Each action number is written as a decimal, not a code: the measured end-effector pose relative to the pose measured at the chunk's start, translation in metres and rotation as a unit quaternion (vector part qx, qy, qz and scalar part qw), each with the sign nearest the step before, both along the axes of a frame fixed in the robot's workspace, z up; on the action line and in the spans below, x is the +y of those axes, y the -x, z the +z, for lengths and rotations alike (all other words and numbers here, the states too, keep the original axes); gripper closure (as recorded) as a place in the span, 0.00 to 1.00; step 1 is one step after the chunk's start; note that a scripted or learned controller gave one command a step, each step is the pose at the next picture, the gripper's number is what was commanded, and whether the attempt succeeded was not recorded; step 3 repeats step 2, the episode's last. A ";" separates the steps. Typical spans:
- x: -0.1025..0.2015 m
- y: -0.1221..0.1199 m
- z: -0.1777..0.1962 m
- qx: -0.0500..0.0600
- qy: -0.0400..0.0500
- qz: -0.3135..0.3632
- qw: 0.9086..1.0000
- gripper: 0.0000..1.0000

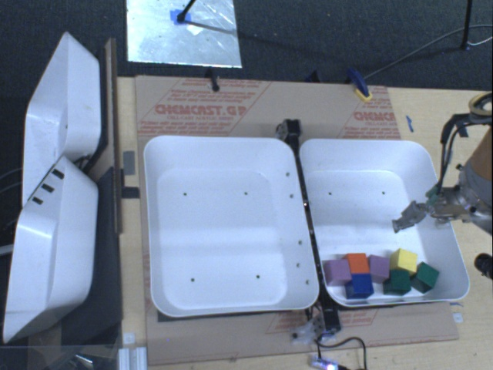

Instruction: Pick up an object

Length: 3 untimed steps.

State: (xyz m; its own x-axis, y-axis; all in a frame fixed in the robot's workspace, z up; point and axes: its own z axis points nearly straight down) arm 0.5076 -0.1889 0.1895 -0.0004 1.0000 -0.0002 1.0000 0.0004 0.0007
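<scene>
Blocks (379, 273) are lying clustered along the right bin's (362, 160) near wall, just below the gripper (406, 219).

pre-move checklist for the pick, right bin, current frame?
1. Targets present: ok. The blocks sit in a cluster along the near edge of the right bin: purple block, orange block, blue block, yellow block and two green ones.
2. Gripper over the right bin: ok, at its right side.
3. Gripper lined up on a block: not ok, it is farther from the near edge than the cluster.
4. Nothing between the fingers: cannot tell at this resolution.
5. Room around a target: not ok, the blocks touch or crowd each other.
6. Finger opening: cannot tell.
</scene>
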 end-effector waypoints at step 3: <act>-0.001 0.014 0.032 -0.001 0.000 0.000 1.000 1.00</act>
